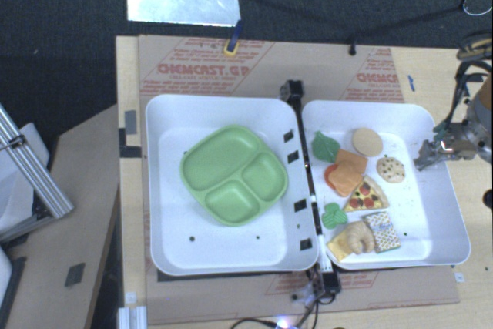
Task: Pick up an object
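White plastic bins sit side by side, and the claw [428,158] hangs at the right bin's [443,200] far rim, above the toy food. Whether it is spread or pressed together I cannot tell, and nothing shows in it. The chocolate-chip cookie [391,169] lies nearest, just to its left; the pizza slice [366,197] and tan bun [367,141] sit a little further left, the green divided plate [233,175] well beyond in the left bin [166,166]. By my reading the pick has not begun: choosing, descending, gripping and lifting all remain.

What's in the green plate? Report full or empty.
Empty: the green plate shows three bare compartments; the toy food lies in the right bin.
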`<state>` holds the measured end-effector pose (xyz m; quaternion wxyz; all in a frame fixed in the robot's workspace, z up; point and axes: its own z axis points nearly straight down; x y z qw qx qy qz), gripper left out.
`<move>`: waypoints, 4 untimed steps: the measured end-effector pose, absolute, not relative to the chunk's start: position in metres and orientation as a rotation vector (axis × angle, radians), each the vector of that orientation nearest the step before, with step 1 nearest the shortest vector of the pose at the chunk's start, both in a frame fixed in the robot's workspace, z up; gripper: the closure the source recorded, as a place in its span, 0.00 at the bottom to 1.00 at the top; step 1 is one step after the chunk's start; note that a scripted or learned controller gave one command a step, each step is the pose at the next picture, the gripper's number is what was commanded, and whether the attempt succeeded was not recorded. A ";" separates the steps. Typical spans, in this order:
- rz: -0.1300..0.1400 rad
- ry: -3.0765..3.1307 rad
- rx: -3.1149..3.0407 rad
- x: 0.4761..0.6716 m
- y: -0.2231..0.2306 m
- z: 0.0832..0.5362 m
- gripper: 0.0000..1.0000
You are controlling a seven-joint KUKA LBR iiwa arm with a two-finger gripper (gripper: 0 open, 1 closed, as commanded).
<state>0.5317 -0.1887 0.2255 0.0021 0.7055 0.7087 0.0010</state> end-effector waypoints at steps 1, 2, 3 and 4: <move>0.006 2.230 2.209 0.554 -0.147 0.231 1.00; 0.004 2.233 2.209 0.573 -0.094 0.219 1.00; 0.006 2.232 2.209 0.593 -0.051 0.227 1.00; 0.003 2.233 2.212 0.592 -0.007 0.217 1.00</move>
